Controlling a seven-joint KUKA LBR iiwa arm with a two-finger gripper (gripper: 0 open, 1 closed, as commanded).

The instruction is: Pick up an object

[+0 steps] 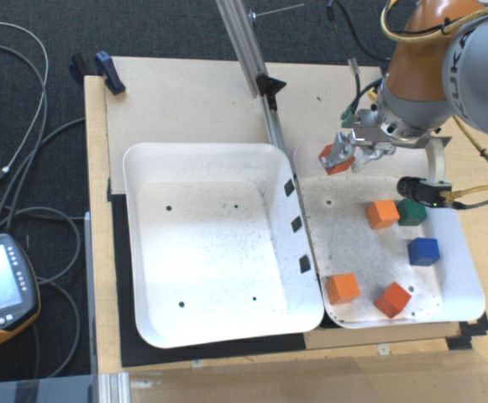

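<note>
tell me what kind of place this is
Probably a robotics lab bench: a grey and orange robot arm reaches over two shallow white plastic bins, small coloured blocks lie in the right one, and a handheld control pendant sits among loose cables.

- Two white bins [143, 175], side by side.
- Three orange blocks [382, 214] lying in the right bin.
- One more reddish-orange block [334, 159] at that bin's far left corner.
- One green block [411, 214].
- One blue block [423, 251].

A single fixed camera is looking down at a slant from above the bench [185, 99], taking in both white bins [143, 225].
</note>
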